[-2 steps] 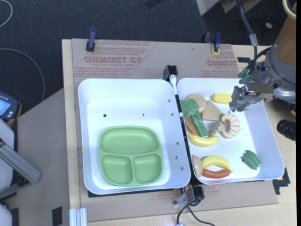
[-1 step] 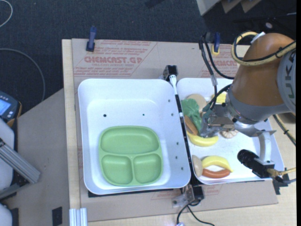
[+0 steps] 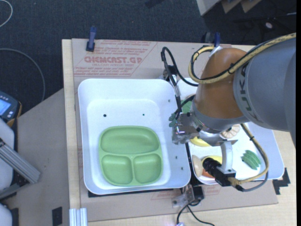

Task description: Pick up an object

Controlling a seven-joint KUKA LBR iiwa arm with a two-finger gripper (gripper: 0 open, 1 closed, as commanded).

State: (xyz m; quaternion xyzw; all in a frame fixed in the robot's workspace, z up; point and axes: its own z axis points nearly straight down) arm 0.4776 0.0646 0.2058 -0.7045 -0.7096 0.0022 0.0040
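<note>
Pincer (image 3: 180, 129) hangs low over the right bin (image 3: 274, 147), its state I cannot tell, so I judge nothing lifted yet.

Dark grey carpet (image 3: 70, 13) covers the floor beyond and left of the gripper (image 3: 180, 132), under soft, even light. The pale bench (image 3: 49, 121) below it carries a brown board (image 3: 113, 60) printed CHEMCAST, clipped by a blue clamp (image 3: 91, 38) up-left of the gripper. An aluminium rail (image 3: 19, 166) lies far left.
</note>
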